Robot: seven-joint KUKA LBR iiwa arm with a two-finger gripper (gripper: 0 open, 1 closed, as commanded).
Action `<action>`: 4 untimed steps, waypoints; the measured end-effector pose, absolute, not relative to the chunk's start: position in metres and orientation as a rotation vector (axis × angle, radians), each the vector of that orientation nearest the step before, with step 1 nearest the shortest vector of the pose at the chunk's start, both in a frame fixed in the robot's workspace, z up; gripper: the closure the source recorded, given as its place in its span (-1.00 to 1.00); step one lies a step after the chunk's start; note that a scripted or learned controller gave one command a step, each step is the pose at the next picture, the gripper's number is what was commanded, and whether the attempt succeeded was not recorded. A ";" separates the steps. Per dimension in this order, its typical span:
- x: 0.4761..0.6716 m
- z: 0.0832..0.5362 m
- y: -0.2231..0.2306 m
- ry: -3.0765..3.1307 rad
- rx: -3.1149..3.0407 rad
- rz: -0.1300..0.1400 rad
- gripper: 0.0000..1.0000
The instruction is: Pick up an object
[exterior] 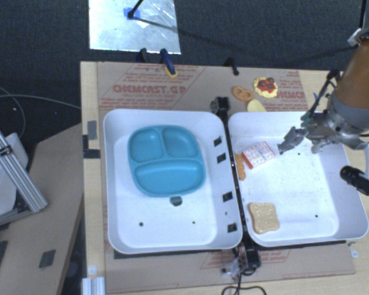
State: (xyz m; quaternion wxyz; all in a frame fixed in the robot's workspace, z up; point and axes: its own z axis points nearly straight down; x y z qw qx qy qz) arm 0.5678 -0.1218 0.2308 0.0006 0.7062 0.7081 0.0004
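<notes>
Red-and-white packet [259, 154] — lies in the right bin [350, 226] near the divider, long axis tilted upward toward the gripper [290, 141]. Gripper sits just right of the packet, apart from it — finger state cannot be determined.

Readable in red print on the brown cardboard sheet [190, 82] under the two white bins: "CHEMCAST GP" at upper left, with repeated red lettering elsewhere on it too blurred to read.
</notes>
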 end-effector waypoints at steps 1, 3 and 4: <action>0.575 0.080 -0.212 2.211 2.220 0.003 -1.00; 0.549 0.089 -0.146 2.215 2.206 0.009 1.00; 0.520 0.090 -0.134 2.208 2.207 0.016 1.00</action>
